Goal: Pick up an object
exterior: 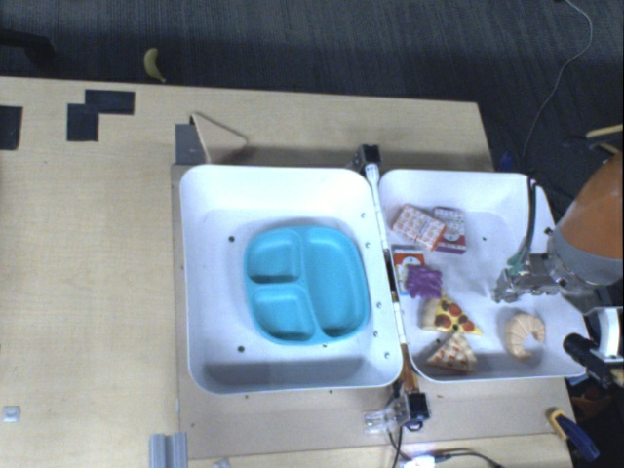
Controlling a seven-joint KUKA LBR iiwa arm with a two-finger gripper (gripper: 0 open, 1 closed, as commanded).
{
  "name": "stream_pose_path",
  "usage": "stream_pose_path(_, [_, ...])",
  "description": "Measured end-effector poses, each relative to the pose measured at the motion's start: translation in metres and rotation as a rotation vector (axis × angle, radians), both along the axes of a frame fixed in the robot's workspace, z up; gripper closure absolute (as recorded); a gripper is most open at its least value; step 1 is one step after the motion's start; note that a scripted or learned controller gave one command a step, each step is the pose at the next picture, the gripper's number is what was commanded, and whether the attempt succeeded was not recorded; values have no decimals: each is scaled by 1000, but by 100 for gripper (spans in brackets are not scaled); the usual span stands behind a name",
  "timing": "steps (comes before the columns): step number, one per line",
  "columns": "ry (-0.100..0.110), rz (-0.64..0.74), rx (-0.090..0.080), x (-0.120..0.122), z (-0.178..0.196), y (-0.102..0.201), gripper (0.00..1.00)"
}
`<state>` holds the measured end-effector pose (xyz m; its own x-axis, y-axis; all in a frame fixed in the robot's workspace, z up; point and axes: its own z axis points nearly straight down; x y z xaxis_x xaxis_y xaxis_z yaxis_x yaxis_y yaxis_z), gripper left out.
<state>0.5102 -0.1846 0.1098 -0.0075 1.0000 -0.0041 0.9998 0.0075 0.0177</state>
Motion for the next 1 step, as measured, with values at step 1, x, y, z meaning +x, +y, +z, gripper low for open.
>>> stream_pose_path(1, [0,1,0,0,0,0,0])
